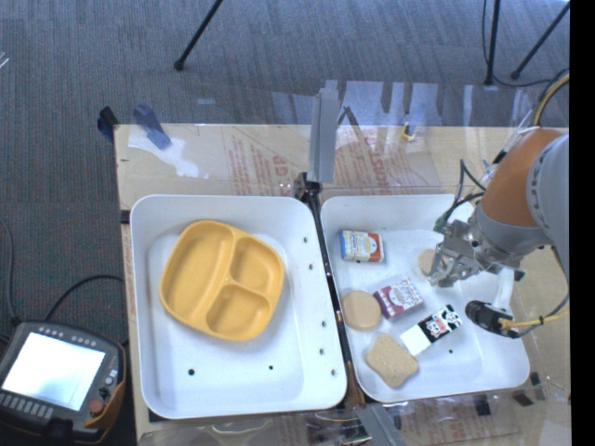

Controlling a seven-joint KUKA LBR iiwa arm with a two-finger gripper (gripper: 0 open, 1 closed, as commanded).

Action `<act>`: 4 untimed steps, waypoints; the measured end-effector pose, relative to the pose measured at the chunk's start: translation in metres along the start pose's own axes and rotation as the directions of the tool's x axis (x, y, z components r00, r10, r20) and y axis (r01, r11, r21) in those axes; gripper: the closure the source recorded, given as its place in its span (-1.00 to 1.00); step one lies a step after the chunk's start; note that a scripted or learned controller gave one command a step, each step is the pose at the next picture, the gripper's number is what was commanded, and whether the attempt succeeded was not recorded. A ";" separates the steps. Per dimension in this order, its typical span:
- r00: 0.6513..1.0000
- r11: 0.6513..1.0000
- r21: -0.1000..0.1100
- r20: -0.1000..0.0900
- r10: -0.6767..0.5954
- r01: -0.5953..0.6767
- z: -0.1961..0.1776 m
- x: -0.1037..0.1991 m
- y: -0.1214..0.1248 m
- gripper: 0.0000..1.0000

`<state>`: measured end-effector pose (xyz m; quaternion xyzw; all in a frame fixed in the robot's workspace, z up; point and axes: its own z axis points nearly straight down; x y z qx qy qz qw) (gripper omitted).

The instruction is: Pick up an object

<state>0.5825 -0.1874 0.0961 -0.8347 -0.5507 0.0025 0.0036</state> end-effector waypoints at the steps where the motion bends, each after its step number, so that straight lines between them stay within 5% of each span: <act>1: 1.000 1.000 0.001 0.001 -0.001 0.001 0.001 0.000 0.000 -1.00; 2: 0.986 0.986 -0.003 0.000 0.169 -0.169 0.010 0.001 0.016 -1.00; 3: 0.880 0.880 -0.003 -0.003 0.475 -0.475 0.009 0.073 0.029 -1.00; 4: 0.934 0.934 -0.009 -0.005 0.358 -0.358 -0.073 -0.006 0.011 -1.00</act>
